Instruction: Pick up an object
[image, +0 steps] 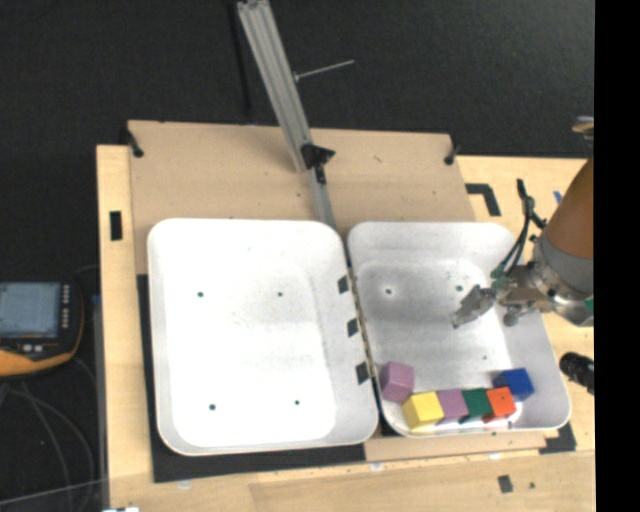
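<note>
Six small blocks lie untouched along lower edge of right bin | end effector hovers above them at right of frame, nothing between its fingers, cannot tell if apart or together | pick not yet begun; left bin beside it

A light tan wooden bench stands on a dark, near-black floor. A slanted grey metal rail crosses the bench's far edge. At the left edge lies an orange-and-black handheld pendant with a grey screen, with thin cables below it.
</note>
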